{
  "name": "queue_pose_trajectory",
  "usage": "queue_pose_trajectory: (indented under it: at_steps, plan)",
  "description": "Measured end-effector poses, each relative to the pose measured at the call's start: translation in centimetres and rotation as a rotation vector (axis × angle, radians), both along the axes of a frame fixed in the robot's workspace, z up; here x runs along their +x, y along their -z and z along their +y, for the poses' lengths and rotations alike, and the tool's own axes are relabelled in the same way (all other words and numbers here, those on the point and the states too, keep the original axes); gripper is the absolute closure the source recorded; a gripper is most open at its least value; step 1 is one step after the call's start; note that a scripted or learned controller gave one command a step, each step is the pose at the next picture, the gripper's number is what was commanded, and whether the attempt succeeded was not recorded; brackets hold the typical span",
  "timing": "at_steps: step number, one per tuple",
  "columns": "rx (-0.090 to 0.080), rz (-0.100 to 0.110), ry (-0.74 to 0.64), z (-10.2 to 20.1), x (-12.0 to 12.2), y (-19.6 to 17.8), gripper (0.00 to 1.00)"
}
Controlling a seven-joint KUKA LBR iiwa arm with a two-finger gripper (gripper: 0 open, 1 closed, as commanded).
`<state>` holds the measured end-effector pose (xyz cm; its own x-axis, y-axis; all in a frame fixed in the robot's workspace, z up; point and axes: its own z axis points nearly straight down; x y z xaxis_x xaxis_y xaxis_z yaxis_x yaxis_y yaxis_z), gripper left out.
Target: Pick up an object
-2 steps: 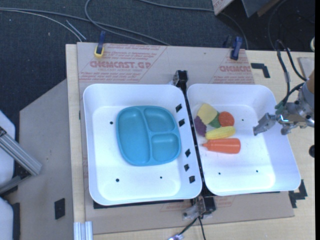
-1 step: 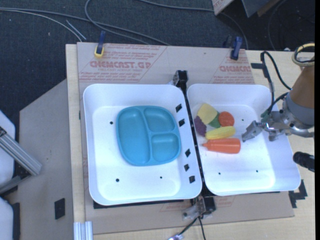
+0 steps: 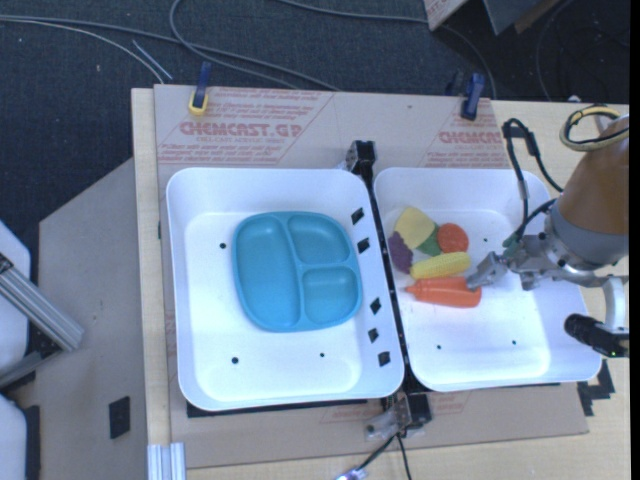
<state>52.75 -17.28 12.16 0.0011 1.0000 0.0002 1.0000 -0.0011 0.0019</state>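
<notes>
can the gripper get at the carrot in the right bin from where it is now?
Probably yes. The gripper sits right at the carrot's right end, with nothing between them. The corn cob lies close along the carrot's upper side and may crowd the grasp.

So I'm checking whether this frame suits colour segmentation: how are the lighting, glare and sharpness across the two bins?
Camera view: light is even and soft, with faint shadows under the blue divided plate and the toy food pile; the white bins look bright but keep their edges, with no hard glare; the gripper is slightly blurred, and the food is soft but colour-distinct.
</notes>
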Motion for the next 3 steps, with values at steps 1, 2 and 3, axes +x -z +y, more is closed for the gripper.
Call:
queue_pose_trajectory:
  at_steps: [1, 2, 3]
  plan:
    - [-0.003, -0.021, -0.003, 0.0, 0.7, 1.4, 0.0]
    - [-0.001, -0.029, -0.004, 0.1, 1.1, 0.2, 1.0]
    - [-0.001, -0.002, -0.003, 1.0, 0.7, -5.2, 1.0]
